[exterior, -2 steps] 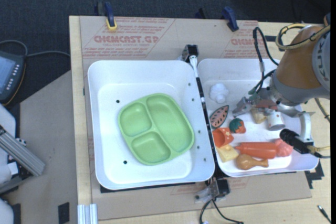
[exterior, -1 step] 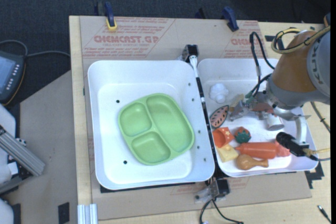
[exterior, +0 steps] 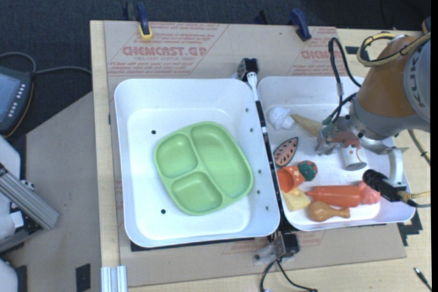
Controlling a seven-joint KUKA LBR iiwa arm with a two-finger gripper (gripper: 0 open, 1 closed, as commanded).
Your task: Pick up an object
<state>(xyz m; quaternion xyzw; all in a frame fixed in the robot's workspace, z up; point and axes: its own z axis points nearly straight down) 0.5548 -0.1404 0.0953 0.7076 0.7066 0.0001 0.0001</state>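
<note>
Several toy foods (exterior: 321, 196) crowd beside the pincer (exterior: 333, 140).

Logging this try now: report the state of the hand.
Hand: low in the right white bin, above the toy food; open or closed cannot be told, and nothing seen held.
</note>
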